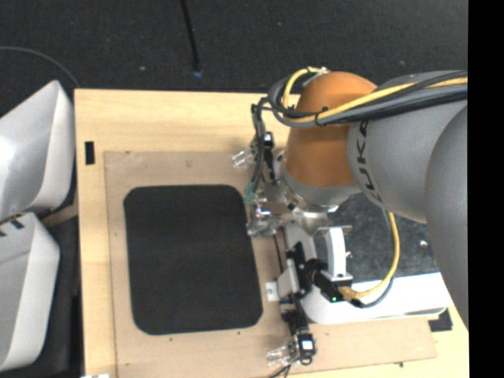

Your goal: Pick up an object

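Observation:
The grey arm with its orange band (327, 136) reaches in from the right and hangs over the seam between the black pad (193, 258) and the right-hand bin (394, 302). Below the wrist, the gripper (303, 283) points down at the bin's left edge, its black and white body partly hidden by cables. I cannot make out any loose object near it; the arm covers most of that bin.
A wooden board (106, 235) frames the black pad. Yellow and black cables (390, 246) loop from the wrist. Two white curved shapes (31, 148) stand off the bench at the left. Small clear clips (283, 355) sit at the board's front edge.

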Controlling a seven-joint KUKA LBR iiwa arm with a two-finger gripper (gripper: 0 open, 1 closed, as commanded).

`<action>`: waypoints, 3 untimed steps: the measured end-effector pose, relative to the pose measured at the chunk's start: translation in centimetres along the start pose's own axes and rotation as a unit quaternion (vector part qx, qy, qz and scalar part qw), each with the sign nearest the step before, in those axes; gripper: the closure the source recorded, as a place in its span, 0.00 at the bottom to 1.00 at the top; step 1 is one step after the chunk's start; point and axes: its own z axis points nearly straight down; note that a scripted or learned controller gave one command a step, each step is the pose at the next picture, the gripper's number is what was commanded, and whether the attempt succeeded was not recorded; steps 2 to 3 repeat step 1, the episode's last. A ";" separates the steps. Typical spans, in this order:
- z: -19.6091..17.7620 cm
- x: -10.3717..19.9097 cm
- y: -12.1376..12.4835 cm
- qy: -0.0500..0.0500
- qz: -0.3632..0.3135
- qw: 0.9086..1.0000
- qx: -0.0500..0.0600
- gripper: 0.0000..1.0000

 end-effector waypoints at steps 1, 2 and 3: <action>-0.1 -0.3 0.1 0.000 0.003 1.000 -0.001 0.00; -0.1 -0.3 0.1 0.000 0.003 1.000 -0.001 0.00; -0.1 -0.3 0.1 0.000 0.003 1.000 -0.001 0.00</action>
